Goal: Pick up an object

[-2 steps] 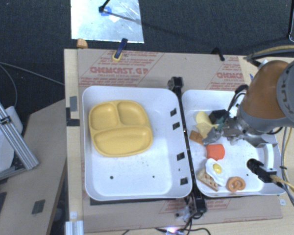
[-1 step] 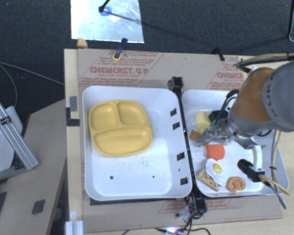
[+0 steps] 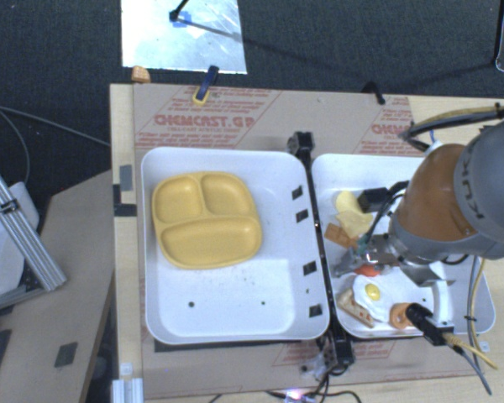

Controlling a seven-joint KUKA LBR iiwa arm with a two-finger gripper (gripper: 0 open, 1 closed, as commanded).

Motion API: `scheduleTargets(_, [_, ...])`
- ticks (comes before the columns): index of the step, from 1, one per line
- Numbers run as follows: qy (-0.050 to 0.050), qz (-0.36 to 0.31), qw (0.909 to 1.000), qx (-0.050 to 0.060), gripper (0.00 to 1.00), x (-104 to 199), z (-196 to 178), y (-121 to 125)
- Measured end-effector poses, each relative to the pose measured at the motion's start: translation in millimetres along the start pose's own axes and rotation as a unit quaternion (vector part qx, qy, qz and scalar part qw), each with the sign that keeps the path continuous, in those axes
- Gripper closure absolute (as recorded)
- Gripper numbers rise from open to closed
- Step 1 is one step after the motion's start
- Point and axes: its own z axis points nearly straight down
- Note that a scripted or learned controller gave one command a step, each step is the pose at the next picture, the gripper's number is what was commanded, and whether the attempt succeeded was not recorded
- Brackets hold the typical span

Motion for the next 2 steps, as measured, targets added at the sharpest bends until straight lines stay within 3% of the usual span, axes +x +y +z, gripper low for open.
scheduleTargets(1, [-0.001,0.000,1.0000,-0.004,1.00,-1,-11,3])
scheduleTargets(2, [-0.001,-0.006,0.9999,-0.010,1.00,57,-107,75])
